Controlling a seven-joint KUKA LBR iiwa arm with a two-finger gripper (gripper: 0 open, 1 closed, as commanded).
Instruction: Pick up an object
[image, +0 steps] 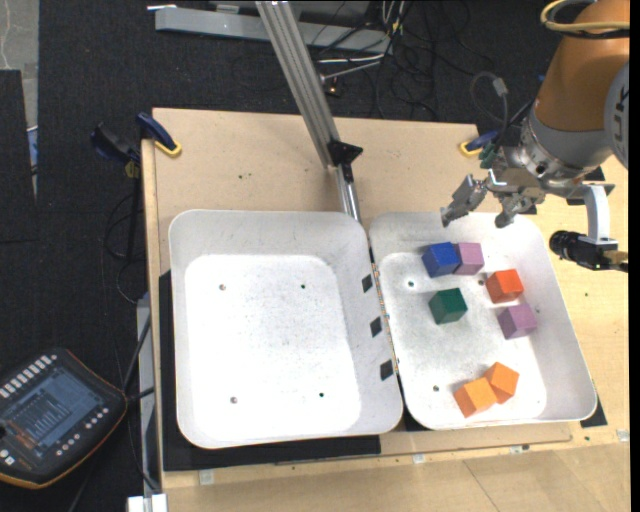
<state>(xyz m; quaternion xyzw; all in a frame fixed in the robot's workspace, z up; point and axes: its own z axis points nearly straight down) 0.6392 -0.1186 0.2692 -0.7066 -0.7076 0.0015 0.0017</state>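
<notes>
Pincer hangs above the far rim of the right-hand shallow white bin, fingers spread apart, nothing between them. I read this as a staging pose before a descent; no grasp made yet.

Candidates all lie in that bin: blue cube touching a light purple cube, a dark green cube, a red-orange cube, a second purple cube, and two orange cubes touching near the front.

Nearest the pincer is the blue cube (my guess at the target). Being a cube, it has no long axis; its faces sit slightly skewed to the bin walls. Left-hand white bin sits alongside on the bench.
</notes>
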